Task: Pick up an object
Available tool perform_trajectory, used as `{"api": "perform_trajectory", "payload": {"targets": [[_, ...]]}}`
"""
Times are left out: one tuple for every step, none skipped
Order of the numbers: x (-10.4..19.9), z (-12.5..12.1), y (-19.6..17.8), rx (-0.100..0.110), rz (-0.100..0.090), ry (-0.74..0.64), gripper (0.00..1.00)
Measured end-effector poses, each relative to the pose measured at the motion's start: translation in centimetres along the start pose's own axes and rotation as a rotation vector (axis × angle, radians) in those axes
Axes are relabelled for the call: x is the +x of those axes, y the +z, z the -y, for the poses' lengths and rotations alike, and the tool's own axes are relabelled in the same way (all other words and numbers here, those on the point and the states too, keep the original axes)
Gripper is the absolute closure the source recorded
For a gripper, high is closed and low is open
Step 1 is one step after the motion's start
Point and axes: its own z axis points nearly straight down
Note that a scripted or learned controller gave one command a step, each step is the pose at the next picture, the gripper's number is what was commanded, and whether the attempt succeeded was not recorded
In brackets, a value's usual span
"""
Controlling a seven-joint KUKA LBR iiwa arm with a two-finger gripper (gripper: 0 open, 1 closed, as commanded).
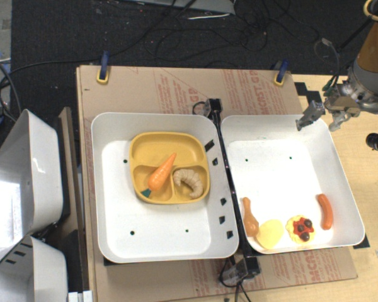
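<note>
Camera view puts my gripper (320, 116) at about two o'clock, hanging over the far right corner of the right bin (283, 168), its two fingers spread apart with nothing between them. Everything worth grabbing in that bin lies along the near edge, around five o'clock: a drumstick (249, 216) by the left wall, a pale yellow disc (271, 233) touching it, a small pizza piece (300, 228) just beside the disc, and a sausage (326, 211) standing a little apart toward the right wall. The left bin (113, 187) holds a yellow divided plate (142, 150) with a carrot (162, 172) and a shrimp (189, 182) in separate compartments.

I judge the sausage the best target: it is nearest the arm and has free floor on both long sides. I would bring the gripper toward six o'clock until it sits above the sausage's middle, turn the wrist so the fingers straddle its narrow width, descend straight, then close. Risk: the bin wall is near, so the outer finger may clip it.
</note>
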Motion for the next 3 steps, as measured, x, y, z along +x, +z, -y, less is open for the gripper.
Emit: {"api": "perform_trajectory", "payload": {"targets": [[0.1, -0.3, -0.9, -0.013, 0.003, -0.004, 0.0], [0.7, -0.4, 5.4, -0.008, 0.002, -0.005, 0.0], [0.8, -0.7, 11.8, -0.008, 0.002, -0.005, 0.0]]}}
